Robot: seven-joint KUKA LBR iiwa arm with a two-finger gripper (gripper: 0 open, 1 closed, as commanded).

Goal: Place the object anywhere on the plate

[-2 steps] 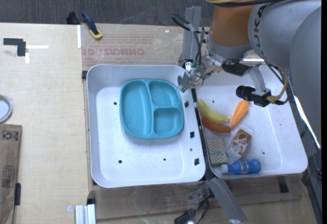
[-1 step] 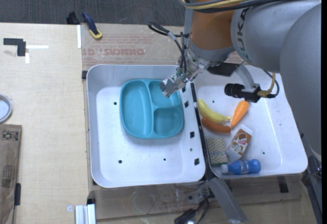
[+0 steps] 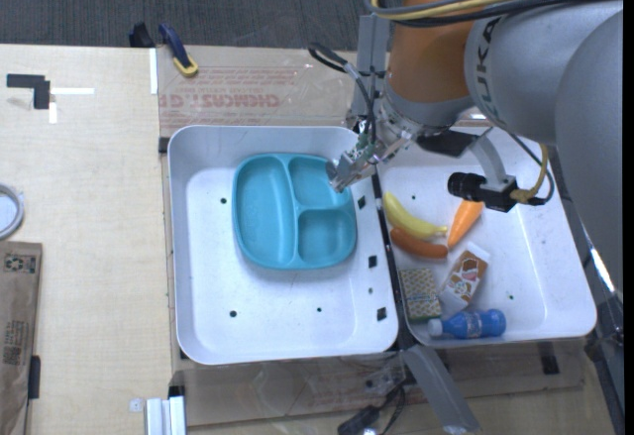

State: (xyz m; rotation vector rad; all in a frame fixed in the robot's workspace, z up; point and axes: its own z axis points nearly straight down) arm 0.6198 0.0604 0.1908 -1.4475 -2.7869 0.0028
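A blue divided plate (image 3: 292, 212) lies in the left white bin (image 3: 208, 324), with nothing on it. My gripper (image 3: 349, 167) hangs over the plate's upper right corner, close to the wall between the bins. I see no object in it. In the right bin (image 3: 540, 304) lie a yellow banana (image 3: 411, 215), an orange carrot (image 3: 465, 221) and a reddish sausage (image 3: 420, 244).
Lower in the right bin sit a greenish sponge (image 3: 420, 293), a small printed carton (image 3: 465, 275) and a blue bottle (image 3: 474, 325). A cardboard sheet (image 3: 248, 96) lies behind the bins. The grey arm (image 3: 535, 56) covers the right bin's upper part.
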